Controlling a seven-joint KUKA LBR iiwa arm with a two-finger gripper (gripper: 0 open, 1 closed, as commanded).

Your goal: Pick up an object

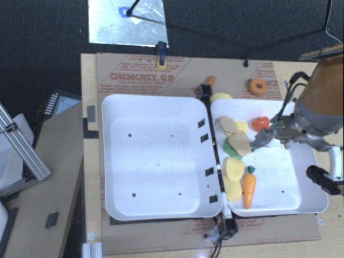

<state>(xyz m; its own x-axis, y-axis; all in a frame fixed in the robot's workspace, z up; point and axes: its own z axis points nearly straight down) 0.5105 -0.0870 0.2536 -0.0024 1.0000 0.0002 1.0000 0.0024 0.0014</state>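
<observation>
The right bin (301,198) holds several toy foods along its left side. A tan piece (240,142) lies over a green one (231,150). Behind them are a flat tan slice (228,124), a small yellow piece (242,126) and a red piece (260,123). Two yellow lumps (235,169) and a carrot (248,190) lie nearer the front. My gripper (262,139) reaches in from the right, low over the bin. Its tip is just right of the tan piece and below the red one. No object can be seen held in it.
The left bin (156,155) sits beside the right one, with a black hinge strip (212,144) between them. A yellow object (220,97) rests at the right bin's back rim. A donut (258,86) and a small orange item (211,80) lie on the board behind.
</observation>
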